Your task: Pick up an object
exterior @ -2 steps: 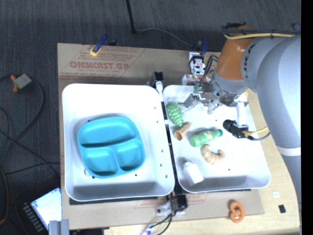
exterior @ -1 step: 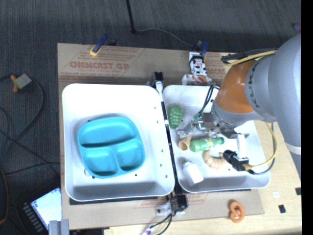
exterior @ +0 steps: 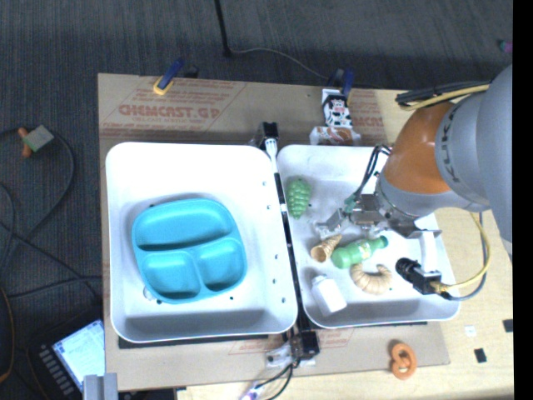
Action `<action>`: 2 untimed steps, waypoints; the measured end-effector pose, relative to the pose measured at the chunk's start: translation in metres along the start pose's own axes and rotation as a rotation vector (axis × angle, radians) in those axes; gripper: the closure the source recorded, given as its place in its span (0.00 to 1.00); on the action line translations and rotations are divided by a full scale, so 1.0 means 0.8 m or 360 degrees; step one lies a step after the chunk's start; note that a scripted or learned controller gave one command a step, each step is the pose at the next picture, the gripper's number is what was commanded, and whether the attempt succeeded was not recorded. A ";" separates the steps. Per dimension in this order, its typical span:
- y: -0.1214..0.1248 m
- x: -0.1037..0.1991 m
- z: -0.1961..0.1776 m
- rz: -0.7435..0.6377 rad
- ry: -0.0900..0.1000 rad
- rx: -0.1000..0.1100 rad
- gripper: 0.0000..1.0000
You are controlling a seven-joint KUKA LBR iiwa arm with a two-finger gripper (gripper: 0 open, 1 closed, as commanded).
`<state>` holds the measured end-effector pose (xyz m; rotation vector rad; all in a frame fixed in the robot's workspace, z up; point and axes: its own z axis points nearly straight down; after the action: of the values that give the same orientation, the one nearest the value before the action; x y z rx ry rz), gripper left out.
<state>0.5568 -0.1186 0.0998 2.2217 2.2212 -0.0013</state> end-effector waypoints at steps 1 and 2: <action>-0.077 0.006 0.015 0.0002 -0.0005 -0.0016 0.00; -0.065 -0.069 -0.020 0.0002 -0.0002 -0.0001 0.00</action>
<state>0.5049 -0.1737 0.1156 2.2220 2.2190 -0.0020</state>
